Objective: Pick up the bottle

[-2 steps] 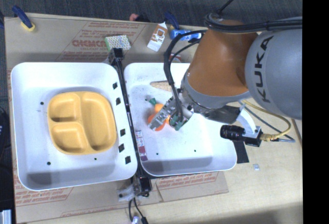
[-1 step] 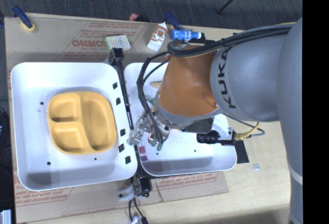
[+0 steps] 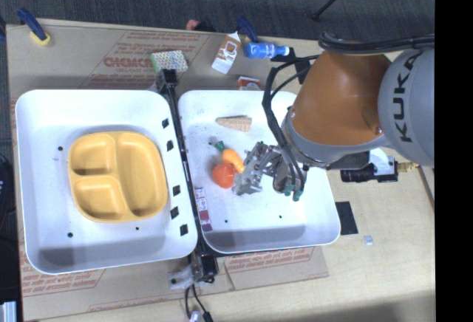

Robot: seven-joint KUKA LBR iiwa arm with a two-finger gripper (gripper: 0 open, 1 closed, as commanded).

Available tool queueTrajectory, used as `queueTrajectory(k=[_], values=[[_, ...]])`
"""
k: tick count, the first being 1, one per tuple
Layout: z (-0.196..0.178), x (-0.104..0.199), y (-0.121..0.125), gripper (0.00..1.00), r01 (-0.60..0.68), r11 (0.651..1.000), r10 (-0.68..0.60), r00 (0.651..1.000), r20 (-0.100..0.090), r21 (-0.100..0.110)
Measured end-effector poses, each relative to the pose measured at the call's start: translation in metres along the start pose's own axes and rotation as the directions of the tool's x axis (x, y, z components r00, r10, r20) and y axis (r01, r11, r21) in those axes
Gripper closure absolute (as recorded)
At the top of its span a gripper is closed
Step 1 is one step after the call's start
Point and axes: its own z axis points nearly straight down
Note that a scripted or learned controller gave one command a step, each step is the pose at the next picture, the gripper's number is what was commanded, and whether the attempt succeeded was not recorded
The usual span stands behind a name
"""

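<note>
The bottle [image 3: 266, 51], blue with a pale cap end, lay on its side on the bench [image 3: 369, 269] outside the right bin [image 3: 259, 235], just beyond that bin's far rim and touching nothing in the bin. A small carton [image 3: 227, 52] with brown and white print stood just left of the bottle; its lettering was too small to read. A patterned sponge [image 3: 169, 60] sat further left along the same far edge.

Inside the right bin the gripper [image 3: 255, 169] was low over the floor, well apart from the bottle. Whether its jaws were open or closed could not be told. An orange toy vegetable [image 3: 225, 169] lay just beside the gripper, on the side toward the left bin [image 3: 44, 254]. A tan cone-shaped piece [image 3: 233, 122] lay between that and the bin's far rim.

The arm [image 3: 336, 103] showed "KUKA" in black on its grey casing. Cardboard [image 3: 126, 62] under the bins bore red print, partly legible as "CHEMCO". The left bin held a yellow divided plate [image 3: 118, 174].
</note>
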Motion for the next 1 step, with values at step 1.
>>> queueTrajectory(k=[1], values=[[0.0577,0.0040,0.0082,1.00,0.196,0.981,-0.196,0.981,-0.003,-0.001]])
